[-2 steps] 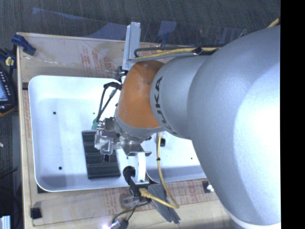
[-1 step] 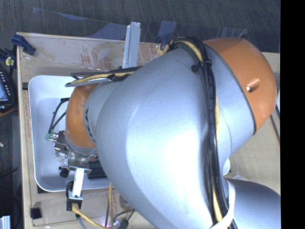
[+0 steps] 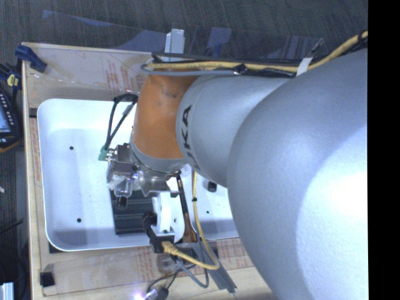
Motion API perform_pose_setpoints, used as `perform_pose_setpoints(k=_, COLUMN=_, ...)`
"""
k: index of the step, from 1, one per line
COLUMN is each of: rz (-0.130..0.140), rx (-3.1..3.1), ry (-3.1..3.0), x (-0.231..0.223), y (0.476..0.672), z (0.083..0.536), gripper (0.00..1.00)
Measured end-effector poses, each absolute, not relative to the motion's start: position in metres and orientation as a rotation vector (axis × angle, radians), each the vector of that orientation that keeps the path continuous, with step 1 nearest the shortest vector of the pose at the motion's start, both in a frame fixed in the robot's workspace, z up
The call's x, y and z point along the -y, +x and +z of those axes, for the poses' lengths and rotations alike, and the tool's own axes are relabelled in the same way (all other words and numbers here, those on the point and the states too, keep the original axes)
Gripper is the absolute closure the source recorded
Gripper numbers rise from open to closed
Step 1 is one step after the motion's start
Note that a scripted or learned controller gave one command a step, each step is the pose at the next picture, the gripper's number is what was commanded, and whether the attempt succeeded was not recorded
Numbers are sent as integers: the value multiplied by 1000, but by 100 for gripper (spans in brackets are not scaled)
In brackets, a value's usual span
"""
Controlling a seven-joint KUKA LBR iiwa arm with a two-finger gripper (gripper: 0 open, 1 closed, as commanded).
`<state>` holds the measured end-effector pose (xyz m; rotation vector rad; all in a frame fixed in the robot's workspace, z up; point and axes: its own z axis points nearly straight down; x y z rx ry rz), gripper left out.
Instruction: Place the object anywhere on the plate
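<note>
my arm [image 3: 294,167] fills the right and centre of the frame, wrist down over the left white bin [image 3: 62,167]

my grey body bulks across the whole right side, and the orange band [image 3: 159,120] above my wrist sits at the centre, just above the metal wrist fittings. below them my gripper [image 3: 132,214] hangs low over the lower middle of the bin, a dark block close to the bin's near wall; i cannot tell how it is set, for my own wrist hides it from above. i cannot make out the object or the plate anywhere, since my arm covers most of the bench. black and yellow cables [image 3: 187,255] loop from my wrist toward the lower centre of the frame, over the wooden bench edge [image 3: 94,267]. a blue clamp [image 3: 28,58] sits at the upper left corner of the bench
</note>
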<state>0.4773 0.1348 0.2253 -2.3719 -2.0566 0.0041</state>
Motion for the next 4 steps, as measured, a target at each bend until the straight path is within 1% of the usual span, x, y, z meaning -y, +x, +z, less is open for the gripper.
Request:
perform_pose_setpoints(k=1, rz=6, rx=1888, ry=-2508, x=-184, y=528, z=91, gripper=100)
perform_pose_setpoints(k=2, rz=4, rx=1802, ry=-2570, x=-145, y=494, z=205, gripper=100)
perform_pose_setpoints(k=3, rz=8, rx=1683, ry=-2649, x=-97, y=531, z=190, gripper=100)
perform_pose_setpoints(k=4, rz=14, rx=1269, ry=-2868, x=-189, y=474, z=137, gripper=100)
